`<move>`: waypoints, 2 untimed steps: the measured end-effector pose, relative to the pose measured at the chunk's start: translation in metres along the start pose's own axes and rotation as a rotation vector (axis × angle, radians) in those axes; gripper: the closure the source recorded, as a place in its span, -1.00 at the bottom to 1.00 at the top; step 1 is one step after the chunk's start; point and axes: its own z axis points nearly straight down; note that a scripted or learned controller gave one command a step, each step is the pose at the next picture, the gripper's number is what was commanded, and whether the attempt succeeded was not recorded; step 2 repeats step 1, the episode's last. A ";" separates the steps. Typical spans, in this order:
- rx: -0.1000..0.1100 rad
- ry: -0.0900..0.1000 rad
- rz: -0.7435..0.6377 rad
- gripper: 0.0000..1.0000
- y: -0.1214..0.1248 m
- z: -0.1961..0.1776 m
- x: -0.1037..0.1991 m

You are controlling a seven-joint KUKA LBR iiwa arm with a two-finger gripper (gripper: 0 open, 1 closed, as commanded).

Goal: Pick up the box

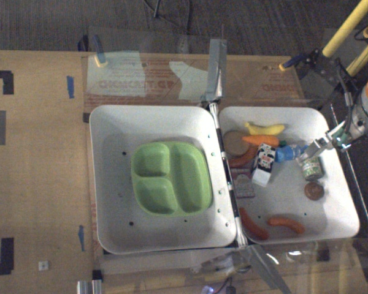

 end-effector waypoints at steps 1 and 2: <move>0.004 0.003 0.113 -1.00 0.019 0.076 0.097; 0.004 0.003 0.113 -1.00 0.019 0.076 0.097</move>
